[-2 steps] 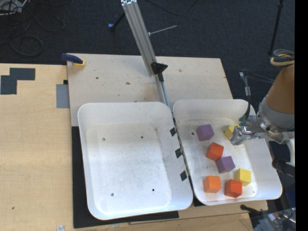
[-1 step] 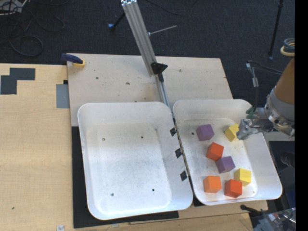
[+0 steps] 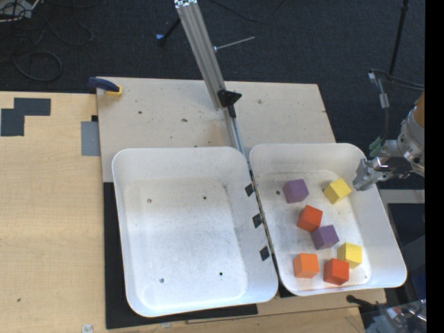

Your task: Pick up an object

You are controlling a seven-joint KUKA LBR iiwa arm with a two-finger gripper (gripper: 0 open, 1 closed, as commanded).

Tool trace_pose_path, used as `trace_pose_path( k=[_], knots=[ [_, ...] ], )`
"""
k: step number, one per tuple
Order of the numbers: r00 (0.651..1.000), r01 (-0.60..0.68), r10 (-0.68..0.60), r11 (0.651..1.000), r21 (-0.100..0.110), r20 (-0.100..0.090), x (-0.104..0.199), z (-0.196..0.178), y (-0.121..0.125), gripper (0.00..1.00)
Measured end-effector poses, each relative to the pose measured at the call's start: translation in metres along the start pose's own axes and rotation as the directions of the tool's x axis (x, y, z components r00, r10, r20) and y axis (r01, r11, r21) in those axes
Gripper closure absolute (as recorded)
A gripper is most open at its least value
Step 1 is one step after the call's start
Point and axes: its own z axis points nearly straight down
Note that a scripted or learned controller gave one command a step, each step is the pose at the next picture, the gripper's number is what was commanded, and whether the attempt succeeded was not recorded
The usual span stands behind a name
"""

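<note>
From where I'm standing the jaws (image 3: 365, 174) are parked right at the upper right rim of the right-hand shallow white bin (image 3: 388, 238), and honestly I can't tell how they're set, the tip is just a small grey blur against the white wall, and nothing looks to be caught in it. Closest thing to it is the yellow wooden cube (image 3: 337, 190), sitting just beside the tip and near the bin wall, which is exactly what worries me: if it goes for that one, I'd guess there's barely room on the wall side, so it could hit the rim or just shove the cube along instead of closing round it. Next out is the purple wooden cube (image 3: 296, 190) on its own, probably the easier pick. Further down it gets crowded: the red-orange cube (image 3: 309, 218) is touching or nearly touching the second purple cube (image 3: 325, 236), and the orange cube (image 3: 306, 264), the red cube (image 3: 336, 270) and the other yellow cube (image 3: 350, 253) huddle at the bottom. Going in there risks landing on top of a neighbour or nudging two at once. The left-hand white bin (image 3: 135, 186) on the plywood table (image 3: 166, 113) isn't in play.
</note>
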Motion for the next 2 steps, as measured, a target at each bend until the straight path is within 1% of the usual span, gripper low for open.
trace_pose_path(
  k=[1, 2],
  knots=[
    [1.000, 0.002, -0.002, 1.000, 0.007, -0.003, 0.049, 0.001, -0.001, 1.00],
    [1.000, 0.001, -0.001, 1.000, 0.009, -0.004, 0.099, 0.023, -0.006, 1.00]
  ],
)
